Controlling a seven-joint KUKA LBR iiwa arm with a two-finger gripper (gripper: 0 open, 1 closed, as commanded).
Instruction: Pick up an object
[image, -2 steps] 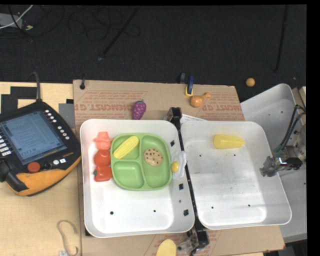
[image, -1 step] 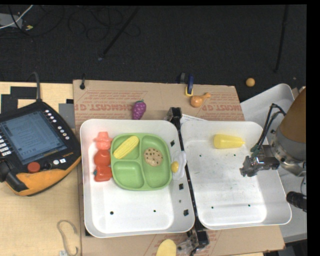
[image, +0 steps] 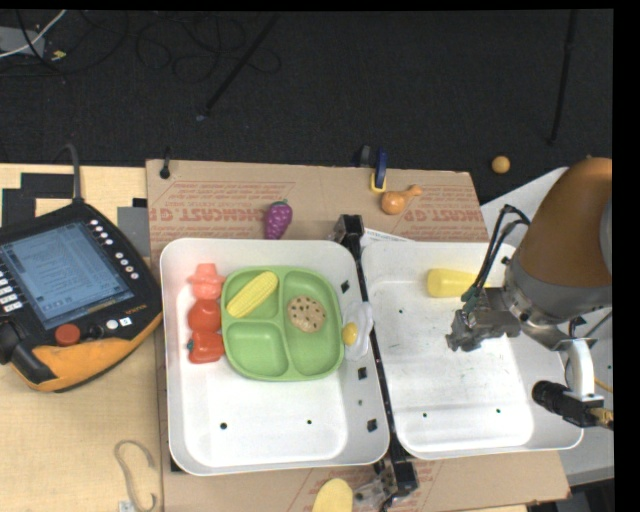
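The dark gripper is being held low over the right bin; its opening cannot be judged, being blurred; a smooth yellow block is lying near that bin's far edge, apart from it.

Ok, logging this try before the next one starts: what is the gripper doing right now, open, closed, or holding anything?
Gripper: over the right bin; whether open or closed cannot be told, and nothing shows in its grasp.
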